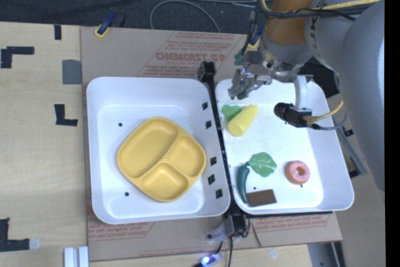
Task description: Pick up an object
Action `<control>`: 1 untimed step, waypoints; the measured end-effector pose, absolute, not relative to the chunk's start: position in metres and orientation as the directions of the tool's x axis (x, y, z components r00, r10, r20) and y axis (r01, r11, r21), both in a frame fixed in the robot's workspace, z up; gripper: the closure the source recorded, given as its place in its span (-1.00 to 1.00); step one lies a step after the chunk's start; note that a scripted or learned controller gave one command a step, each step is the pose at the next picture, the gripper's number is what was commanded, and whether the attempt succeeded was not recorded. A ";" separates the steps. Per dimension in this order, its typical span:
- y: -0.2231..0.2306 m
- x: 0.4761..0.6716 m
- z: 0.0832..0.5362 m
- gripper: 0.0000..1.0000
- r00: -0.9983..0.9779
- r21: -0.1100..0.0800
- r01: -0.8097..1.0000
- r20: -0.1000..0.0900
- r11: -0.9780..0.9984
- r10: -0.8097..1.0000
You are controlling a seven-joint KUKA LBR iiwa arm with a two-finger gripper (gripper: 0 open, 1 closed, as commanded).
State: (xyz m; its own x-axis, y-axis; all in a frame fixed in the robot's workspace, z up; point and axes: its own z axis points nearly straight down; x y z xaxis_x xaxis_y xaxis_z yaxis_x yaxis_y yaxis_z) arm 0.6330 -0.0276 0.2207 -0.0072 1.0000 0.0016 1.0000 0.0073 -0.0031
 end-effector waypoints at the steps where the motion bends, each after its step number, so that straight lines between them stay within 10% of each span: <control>1: 0.026 0.637 0.208 1.00 -0.006 -0.005 1.000 0.000 0.006 1.000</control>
